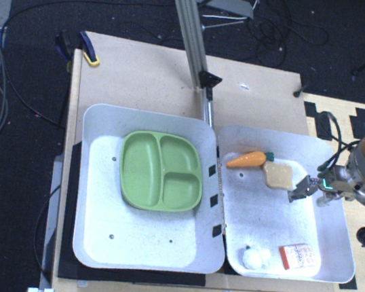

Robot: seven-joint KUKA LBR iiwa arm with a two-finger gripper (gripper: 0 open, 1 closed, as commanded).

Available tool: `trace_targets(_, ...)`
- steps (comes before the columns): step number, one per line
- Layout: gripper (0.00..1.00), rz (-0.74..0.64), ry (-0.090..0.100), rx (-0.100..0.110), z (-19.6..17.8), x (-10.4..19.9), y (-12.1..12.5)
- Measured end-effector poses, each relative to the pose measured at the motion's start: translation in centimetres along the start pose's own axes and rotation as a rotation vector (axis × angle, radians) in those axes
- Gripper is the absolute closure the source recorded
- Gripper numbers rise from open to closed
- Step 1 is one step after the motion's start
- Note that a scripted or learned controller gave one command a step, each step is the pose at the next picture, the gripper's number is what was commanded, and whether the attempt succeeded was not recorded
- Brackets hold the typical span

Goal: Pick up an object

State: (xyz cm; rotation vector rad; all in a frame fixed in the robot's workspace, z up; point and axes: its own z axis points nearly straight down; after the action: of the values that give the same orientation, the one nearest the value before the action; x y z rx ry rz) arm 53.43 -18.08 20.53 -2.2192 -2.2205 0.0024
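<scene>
We see four candidates in the right bin (pixel 334 228): toy carrot (pixel 246 159) and tan bread-like slice (pixel 278 175) near its far edge, white ball (pixel 256 258) and red-and-white packet (pixel 299 256) by the near edge. The gripper (pixel 305 189) hovers just beside the slice, likely targeting it; pincer state we cannot tell. A green divided plate (pixel 162 172) sits in the left bin (pixel 87 230).

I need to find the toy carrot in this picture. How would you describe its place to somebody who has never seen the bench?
Look at the right white bin, the one the arm reaches into. Near its far edge lies the carrot, beside a tan block. It is the one orange, tapered thing there, with a small green top toward the block.
</scene>
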Motion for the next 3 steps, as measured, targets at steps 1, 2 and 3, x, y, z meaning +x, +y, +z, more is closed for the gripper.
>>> trace_targets(1,0.00,0.000,-0.001,-0.003,-0.1,0.0,0.1)
trace_targets(2,0.00,0.001,0.001,0.003,6.3,-0.1,0.0)
trace_targets(3,0.00,0.002,-0.003,-0.005,11.4,-0.2,0.0)
